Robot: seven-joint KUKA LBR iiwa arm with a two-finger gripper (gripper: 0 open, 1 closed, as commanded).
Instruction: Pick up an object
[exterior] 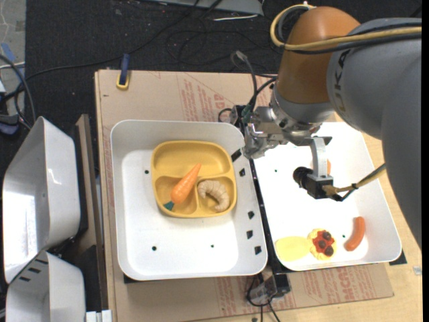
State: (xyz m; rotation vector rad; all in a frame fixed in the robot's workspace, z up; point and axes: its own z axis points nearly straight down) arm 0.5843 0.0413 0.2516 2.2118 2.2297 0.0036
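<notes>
The end effector [257, 138] is hanging at the far edge, where the left shallow white bin [127, 180] is meeting the right shallow white bin [375, 173]; whether it is open or closed, one cannot tell. The orange plastic carrot [186, 183] is lying nearest, in the yellow divided plate [163, 154], to the left and nearer. Its tip is pointing far-right, toward the end effector.

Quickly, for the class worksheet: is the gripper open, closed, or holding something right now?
Gripper: open or closed cannot be told; no object is seen in its grasp. It is at the left edge of the right bin.
</notes>
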